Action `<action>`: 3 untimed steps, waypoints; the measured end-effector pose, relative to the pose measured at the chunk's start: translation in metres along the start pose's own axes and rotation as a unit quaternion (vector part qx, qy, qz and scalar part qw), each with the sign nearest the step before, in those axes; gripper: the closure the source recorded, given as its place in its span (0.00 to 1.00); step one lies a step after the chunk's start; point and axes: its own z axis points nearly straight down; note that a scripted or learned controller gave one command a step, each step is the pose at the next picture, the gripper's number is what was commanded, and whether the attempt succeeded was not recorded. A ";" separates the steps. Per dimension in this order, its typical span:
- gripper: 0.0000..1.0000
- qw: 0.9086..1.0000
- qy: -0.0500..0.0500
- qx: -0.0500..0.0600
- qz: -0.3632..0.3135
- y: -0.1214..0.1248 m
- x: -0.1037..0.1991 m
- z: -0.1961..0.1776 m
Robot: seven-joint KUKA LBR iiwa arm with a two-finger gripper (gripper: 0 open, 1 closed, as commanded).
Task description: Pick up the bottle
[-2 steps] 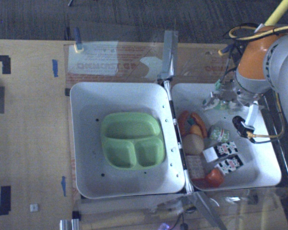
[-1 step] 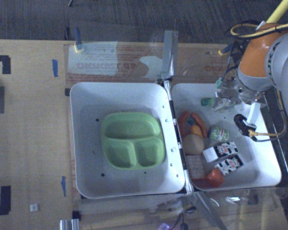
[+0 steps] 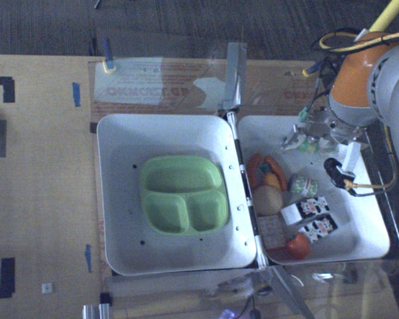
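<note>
The left bin (image 3: 120, 135) holds a green divided tray (image 3: 185, 194). In the right bin (image 3: 369, 241), clutter crowds its left edge; which piece is the bottle I cannot tell, perhaps the small greenish item (image 3: 302, 184) mid-bin. The tool (image 3: 308, 137) hovers near that bin's far edge, grip state unclear. Judging by this, the approach is underway; next comes aligning over the bottle and descending.
</note>
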 end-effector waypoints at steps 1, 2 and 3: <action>1.00 1.000 -0.001 -0.002 -0.001 0.001 0.000 -0.011; 1.00 1.000 0.000 0.000 -0.022 0.018 -0.002 -0.018; 0.00 1.000 0.001 0.000 -0.022 0.018 -0.001 -0.017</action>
